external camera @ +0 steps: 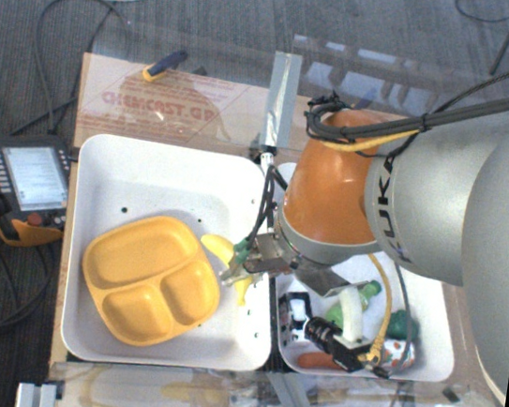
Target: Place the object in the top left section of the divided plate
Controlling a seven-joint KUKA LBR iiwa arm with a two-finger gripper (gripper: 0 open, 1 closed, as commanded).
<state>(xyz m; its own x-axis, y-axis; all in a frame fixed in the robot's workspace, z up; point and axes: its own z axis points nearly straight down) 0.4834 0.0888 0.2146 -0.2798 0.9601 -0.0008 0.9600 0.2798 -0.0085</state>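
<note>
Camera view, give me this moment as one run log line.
arm: over bins' divide | gripper: at yellow object beside divided plate | plate: in left bin | placed: not yet

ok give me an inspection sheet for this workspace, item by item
Surface: two white bins, left bin and right bin, side by side on the bench.
Job's things: yellow divided plate lies in the left bin; a pale yellow object sits at the plate's right edge, by the pincer.
Clutter: green, white and red items piled in the right bin.
Grippers: pincer low over the left bin's right side; grasp unclear.
Cables: black cables on the floor; more along the arm.
Surroundings: handheld controller to the left; cardboard sheet behind.
</note>
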